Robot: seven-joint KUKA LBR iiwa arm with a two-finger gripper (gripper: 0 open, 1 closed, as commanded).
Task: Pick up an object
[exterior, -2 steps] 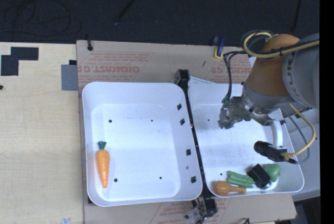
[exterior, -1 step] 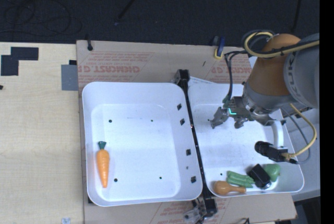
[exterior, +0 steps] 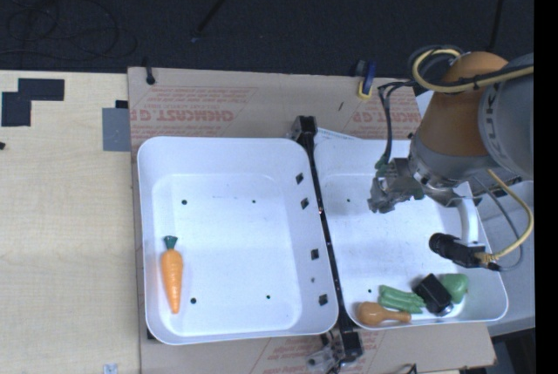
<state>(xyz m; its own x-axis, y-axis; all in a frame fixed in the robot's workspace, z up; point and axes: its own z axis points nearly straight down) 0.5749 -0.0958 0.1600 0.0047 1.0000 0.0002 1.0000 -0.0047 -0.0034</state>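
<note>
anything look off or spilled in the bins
Nothing spilled or damaged. The orange toy carrot lies alone in the left white bin; the green, black and tan toys are bunched in the right white bin's near corner.

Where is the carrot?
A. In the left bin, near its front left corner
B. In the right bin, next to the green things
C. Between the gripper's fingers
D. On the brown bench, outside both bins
A: the carrot lies alone by the front left corner of the left bin, far from the gripper over the right bin.
</note>
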